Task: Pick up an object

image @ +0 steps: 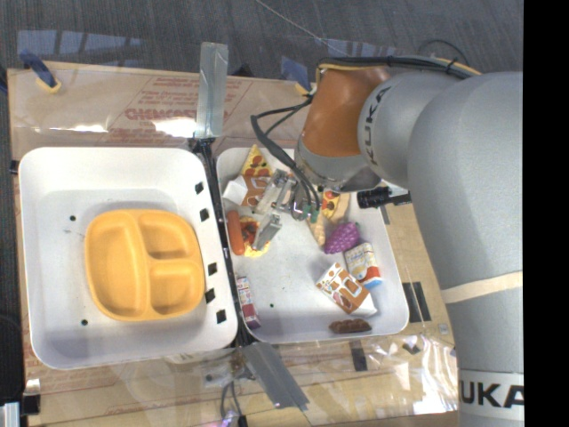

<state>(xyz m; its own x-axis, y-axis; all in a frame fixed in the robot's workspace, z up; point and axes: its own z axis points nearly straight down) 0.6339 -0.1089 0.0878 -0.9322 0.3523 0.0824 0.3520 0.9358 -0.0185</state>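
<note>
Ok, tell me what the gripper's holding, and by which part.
Cannot be told: the gripper is low over the hot dog toy in the right bin.

The floor [133, 3] along the top is dark grey carpet with a fine ribbed weave, and a thin pale cable [267, 7] runs across it at a slant. Below it lies the counter [107, 105] — brown cardboard under a clear, glossy plastic sheet [160, 118] that catches the light. Blue tape [40, 71] pins its upper corners, and a grey tape strip [212, 87] stands upright near the middle.
</note>
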